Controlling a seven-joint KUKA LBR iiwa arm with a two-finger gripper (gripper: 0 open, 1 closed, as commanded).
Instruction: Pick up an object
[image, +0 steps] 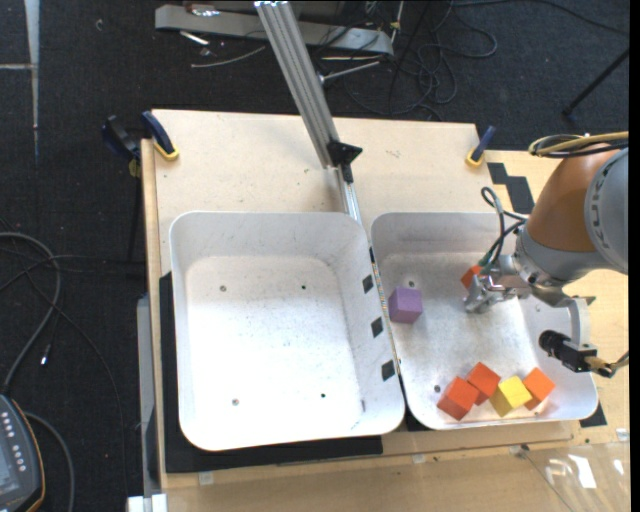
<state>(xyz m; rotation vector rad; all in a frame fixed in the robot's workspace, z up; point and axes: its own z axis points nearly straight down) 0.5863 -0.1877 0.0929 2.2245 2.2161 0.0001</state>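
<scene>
**Ana:** Camera view first: which thing sits nearest the two-finger gripper (484, 297)?

**Ben:** A small orange-red block (469, 277), matte and blocky like the other cubes. It lies in the right shallow white plastic bin (430, 232), toward its right side, and part of it is hidden behind the metal fingertips. It touches or nearly touches the gripper; I cannot tell which.

**Ana:** Which way does it point?

**Ben:** Too little of it shows to judge a long axis. The visible part reads as a corner tilted toward the bin's far wall.

**Ana:** Is it clamped?

**Ben:** I cannot tell. The jaws are too small and cluttered to read as wide or narrow, and the block appears beside them, not clearly between them.

**Ana:** What else is in that bin?

**Ben:** A pale purple cube (405, 304) sits alone near the left wall, well apart from the gripper. Along the near edge is a tight cluster: a large orange cube (459, 398), a smaller orange cube (484, 379) touching it, a yellow cube (511, 394), and another orange cube (539, 384) at the right end.

**Ana:** And around it?

**Ben:** The left white bin (200, 235) has a speckled floor. Both rest on a pale wooden bench (250, 160), with a slanted aluminium rail (300, 80) rising from between them.
</scene>
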